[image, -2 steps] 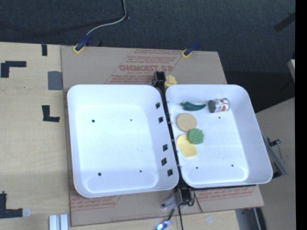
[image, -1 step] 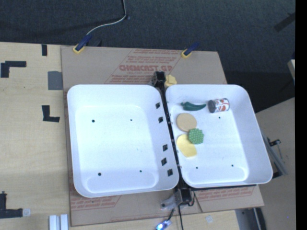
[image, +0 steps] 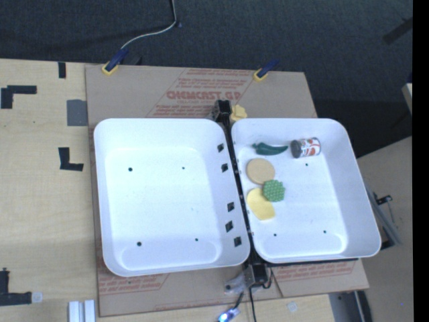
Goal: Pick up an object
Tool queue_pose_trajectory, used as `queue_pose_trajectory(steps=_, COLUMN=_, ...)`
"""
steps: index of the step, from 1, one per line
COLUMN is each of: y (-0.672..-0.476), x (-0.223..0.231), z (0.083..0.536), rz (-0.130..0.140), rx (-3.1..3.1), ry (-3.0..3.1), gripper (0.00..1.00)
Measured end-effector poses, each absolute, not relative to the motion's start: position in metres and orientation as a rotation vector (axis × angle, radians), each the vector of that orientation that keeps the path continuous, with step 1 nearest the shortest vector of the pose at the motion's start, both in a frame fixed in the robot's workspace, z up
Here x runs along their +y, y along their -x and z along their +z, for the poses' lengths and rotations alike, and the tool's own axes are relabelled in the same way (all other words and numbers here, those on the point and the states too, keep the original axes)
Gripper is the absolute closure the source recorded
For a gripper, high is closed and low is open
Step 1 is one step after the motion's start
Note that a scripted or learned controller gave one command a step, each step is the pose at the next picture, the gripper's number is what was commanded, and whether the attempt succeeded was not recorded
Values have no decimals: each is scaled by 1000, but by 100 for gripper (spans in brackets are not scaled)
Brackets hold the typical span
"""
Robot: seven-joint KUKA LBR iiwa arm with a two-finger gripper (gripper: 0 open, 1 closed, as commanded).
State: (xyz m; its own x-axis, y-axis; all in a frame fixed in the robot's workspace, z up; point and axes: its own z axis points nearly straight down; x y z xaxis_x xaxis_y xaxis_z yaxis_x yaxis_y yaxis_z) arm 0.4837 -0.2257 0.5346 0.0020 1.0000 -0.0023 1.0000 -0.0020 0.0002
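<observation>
Five objects are found in the right bin (can at 12 o'clock, standing apart from the rest), so it is judged the cleanest pick; gripper state cannot be told.

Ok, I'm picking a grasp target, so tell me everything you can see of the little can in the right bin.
The can is a small cylinder lying on its side near the far edge of the right bin. It has a dark end facing the green pepper-like piece and a white label with red markings. It looks like metal or plastic; the print is too small to read. It rests on the bin floor, just apart from the green piece.
</observation>
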Motion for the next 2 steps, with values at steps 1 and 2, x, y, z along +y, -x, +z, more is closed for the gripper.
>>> queue_pose_trajectory(steps=1, y=-484, x=-183, z=530, rz=0, rx=2226, ry=-2217, gripper=100)
queue_pose_trajectory(steps=2, y=-484, x=-226, z=535, rz=-2, rx=2218, ry=-2222, gripper=100)
